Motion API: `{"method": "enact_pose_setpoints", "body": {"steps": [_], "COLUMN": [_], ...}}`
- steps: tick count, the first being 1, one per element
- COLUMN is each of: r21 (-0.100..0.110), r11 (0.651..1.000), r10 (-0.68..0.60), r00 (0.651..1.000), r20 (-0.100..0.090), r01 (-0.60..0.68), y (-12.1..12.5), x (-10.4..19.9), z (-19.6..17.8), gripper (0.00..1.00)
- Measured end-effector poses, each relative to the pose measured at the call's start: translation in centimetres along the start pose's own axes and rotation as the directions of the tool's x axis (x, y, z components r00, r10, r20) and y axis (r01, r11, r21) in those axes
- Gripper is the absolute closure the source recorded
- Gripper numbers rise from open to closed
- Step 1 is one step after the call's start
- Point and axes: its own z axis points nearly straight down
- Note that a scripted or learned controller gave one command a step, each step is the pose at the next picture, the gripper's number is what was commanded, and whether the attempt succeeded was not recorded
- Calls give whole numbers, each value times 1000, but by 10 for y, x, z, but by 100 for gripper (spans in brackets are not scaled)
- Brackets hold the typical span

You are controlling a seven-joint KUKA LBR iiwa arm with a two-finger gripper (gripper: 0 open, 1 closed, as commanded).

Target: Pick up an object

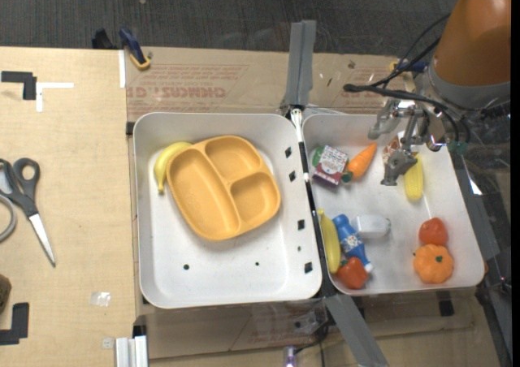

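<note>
the jaws (400,164) hang low in the right bin (463,195), just beside the yellow corn (414,180) and near the carrot (362,160). you cannot tell from this slanted view how far they are open, and nothing is seen between them. the danger here is crowding: if you go down now, one finger may land on the corn and push it away, or catch corn and bin floor together. the corn is smooth and round, so i judge it can slip out. the arm (479,32) reaches in from the right, with the wrist above the bin's far corner and pointing down. the tomato (433,231) and the small pumpkin (432,264) lie well apart, nearer the front.
</note>
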Motion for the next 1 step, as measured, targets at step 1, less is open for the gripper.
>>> {"method": "enact_pose_setpoints", "body": {"steps": [1], "r21": [1], "r11": [999], "r10": [50], "r00": [999], "r20": [7], "r01": [-50], "y": [3], "x": [-23], "z": [131], "gripper": [0]}}
